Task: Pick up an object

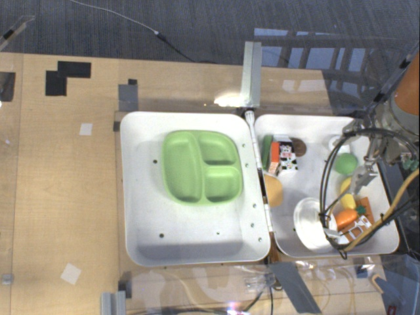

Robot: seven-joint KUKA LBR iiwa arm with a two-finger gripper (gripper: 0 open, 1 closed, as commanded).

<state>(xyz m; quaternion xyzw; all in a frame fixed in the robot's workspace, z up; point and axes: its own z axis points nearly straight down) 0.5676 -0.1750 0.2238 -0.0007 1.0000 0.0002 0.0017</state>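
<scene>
The right bin (315, 126) holds several small objects. A green packet (266, 152) and a black, white and red box (285, 156) lie at its left, with a brown lump (299, 147) beside them and a tan ball (273, 192) against the left wall. A green ball (345, 163), a yellow piece (344, 188), an orange piece (346, 217) and an orange-and-white box (359, 226) lie at the right. My gripper (362, 176) hangs over this right cluster, just right of the green ball, with black cables looped around it.
A white bowl (307, 222) sits at the front of the right bin. The left bin (141, 195) holds a green divided plate (201, 166). A metal post (251, 77) stands behind the divider between the bins.
</scene>
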